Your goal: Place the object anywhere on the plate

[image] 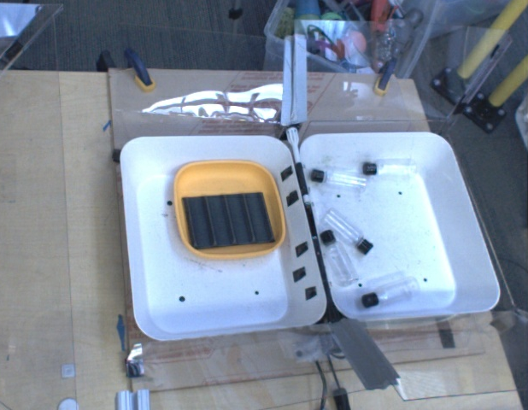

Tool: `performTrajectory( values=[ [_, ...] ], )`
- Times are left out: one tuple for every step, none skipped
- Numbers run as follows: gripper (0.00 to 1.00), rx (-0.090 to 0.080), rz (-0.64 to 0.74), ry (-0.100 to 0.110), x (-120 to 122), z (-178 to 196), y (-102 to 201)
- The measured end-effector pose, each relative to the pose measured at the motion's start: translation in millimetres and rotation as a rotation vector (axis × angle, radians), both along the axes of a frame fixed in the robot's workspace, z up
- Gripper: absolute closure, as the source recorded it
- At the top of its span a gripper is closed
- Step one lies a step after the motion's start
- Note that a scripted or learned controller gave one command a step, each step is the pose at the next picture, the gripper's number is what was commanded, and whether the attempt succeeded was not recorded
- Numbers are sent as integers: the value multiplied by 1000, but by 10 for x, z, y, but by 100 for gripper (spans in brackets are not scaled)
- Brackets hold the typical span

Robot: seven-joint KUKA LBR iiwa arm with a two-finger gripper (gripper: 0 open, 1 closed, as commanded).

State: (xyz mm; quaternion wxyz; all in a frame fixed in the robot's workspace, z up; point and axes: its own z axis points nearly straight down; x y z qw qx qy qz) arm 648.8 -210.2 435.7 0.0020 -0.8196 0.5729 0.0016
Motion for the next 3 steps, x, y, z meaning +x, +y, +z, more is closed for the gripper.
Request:
performTrajectory(
  values=[
    [100,-1,187,-7,181,-4,-27],
    [100,-3,520,-8,195,-7,21],
    [100,-2,678,-7,194,-12,-51]
  ],
)
